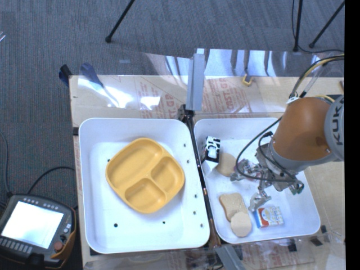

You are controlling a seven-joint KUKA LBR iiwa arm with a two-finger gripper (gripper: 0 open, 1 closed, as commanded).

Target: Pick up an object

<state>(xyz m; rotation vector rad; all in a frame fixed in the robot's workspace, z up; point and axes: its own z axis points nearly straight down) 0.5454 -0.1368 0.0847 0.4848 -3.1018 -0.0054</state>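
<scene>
Approach step of a pick. The arm (306, 136) enters from 3 o'clock and holds the gripper (260, 198) low over the right bin (312, 218). Whether the jaws are spread or pressed together cannot be told; nothing is seen between them. Candidate objects lie in this bin: a tan slice (231, 205) and a round biscuit-like piece (241, 224) at 8 o'clock of the gripper, a small printed box (269, 216) just beside it at 5 o'clock, a tan lump (226, 163) and a black-and-white item (211, 148) toward 10 o'clock. The left bin (90, 151) carries a yellow divided plate (145, 175). The next move probably calls for centring over one object, then descending and closing.
</scene>
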